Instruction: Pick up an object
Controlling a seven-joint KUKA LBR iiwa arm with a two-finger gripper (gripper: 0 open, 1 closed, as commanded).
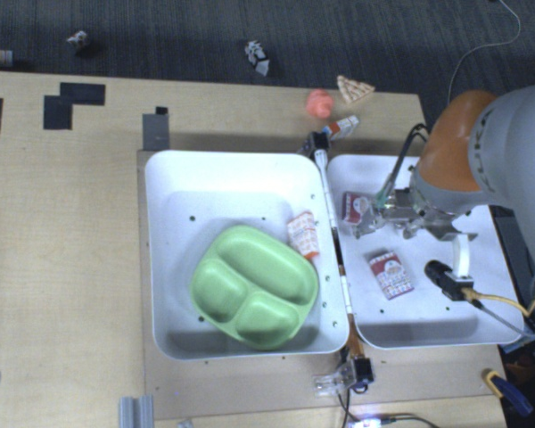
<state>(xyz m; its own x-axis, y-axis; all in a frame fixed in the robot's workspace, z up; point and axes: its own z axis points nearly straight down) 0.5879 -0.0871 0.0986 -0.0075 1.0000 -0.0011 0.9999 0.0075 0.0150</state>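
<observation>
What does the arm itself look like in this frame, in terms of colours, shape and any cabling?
The arm is bulky and rounded, light grey, with an orange band above the wrist. Below the band sits a metallic grey gripper assembly. A thin dark cable loops from the wrist area down to the gripper, and a thin pale cable trails off behind the arm across the dark floor.

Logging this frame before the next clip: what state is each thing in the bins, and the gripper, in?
Green divided plate: lying tilted in the left bin, cavities up.
Packet beside the plate: lying at the plate's upper right edge.
Red-and-white packet: lying flat on the right bin's floor, free.
Second red packet: by the gripper, grasp unclear.
</observation>
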